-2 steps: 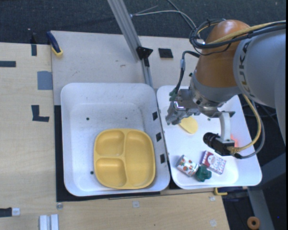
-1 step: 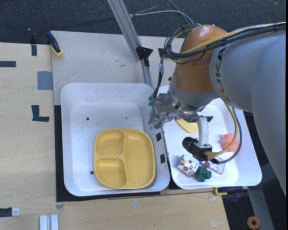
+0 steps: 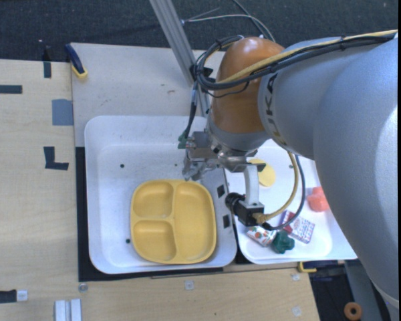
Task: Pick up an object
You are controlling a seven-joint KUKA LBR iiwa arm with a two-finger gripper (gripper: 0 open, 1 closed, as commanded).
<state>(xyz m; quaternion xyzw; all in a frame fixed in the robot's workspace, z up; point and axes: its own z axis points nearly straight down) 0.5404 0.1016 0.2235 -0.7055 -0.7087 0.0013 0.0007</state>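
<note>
My gripper (image 3: 195,169) hangs just above the far rim of the yellow plastic three-compartment plate (image 3: 174,221), which lies flat in the near half of the left shallow white bin (image 3: 107,179); from this overhead angle I cannot tell how the tool is set, and nothing shows in its grasp. To do this pick well, I judge the plate's raised rim the best purchase, taken with a straight descent, since the flat body offers little. The grey arm with its orange band (image 3: 240,92) reaches in from the right, wrist pointing down over the divide between bins. Small items, including a green piece (image 3: 283,243), sit in the right white bin (image 3: 321,246).
</note>
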